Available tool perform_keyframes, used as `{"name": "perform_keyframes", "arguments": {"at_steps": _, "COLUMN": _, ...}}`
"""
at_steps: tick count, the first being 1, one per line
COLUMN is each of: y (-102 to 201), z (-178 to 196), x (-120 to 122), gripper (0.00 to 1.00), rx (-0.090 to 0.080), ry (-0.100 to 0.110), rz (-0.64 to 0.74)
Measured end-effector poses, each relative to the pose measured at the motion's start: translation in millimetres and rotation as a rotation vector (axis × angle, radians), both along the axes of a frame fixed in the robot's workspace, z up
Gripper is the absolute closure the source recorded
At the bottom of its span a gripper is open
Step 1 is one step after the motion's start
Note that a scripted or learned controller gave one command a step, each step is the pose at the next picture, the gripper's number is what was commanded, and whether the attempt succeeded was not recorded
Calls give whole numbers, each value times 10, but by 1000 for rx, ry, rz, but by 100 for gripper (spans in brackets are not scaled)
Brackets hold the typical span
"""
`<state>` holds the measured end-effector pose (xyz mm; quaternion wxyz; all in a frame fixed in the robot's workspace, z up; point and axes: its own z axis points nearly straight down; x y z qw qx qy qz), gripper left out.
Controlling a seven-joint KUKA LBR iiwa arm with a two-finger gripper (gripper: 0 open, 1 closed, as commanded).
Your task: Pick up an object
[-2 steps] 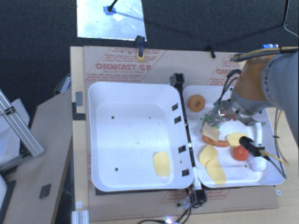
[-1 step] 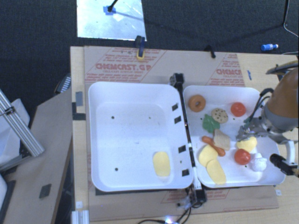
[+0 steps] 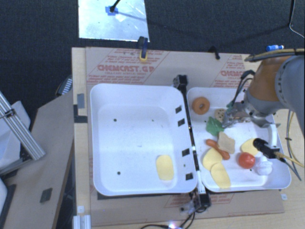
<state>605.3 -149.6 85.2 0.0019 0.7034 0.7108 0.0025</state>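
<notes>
My gripper [image 3: 230,117] reaches into the right bin [image 3: 281,178] from the right and sits low near the bin's back half. It is just right of a speckled cookie [image 3: 219,113] and a green leafy piece [image 3: 214,126]. A tan bread slice [image 3: 227,142] lies right below it. A brown doughnut [image 3: 200,105] rests at the bin's back left. I see nothing between the fingers.
The right bin also holds an orange carrot-like piece [image 3: 217,148], two yellow pieces [image 3: 211,159] [image 3: 220,175], a yellow lemon [image 3: 249,146], a red tomato [image 3: 246,160] and a white lump [image 3: 263,166]. The left bin [image 3: 102,142] holds one yellow piece [image 3: 165,167].
</notes>
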Motion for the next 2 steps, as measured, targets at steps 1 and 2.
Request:
{"name": "perform_keyframes", "arguments": {"at_steps": 1, "y": 512, "z": -16, "x": -705, "gripper": 100, "rx": 3, "ry": 11, "rz": -7}}
{"name": "perform_keyframes", "arguments": {"at_steps": 2, "y": 830, "z": 1787, "x": -910, "gripper": 100, "rx": -1, "ry": -12, "rz": -2}}
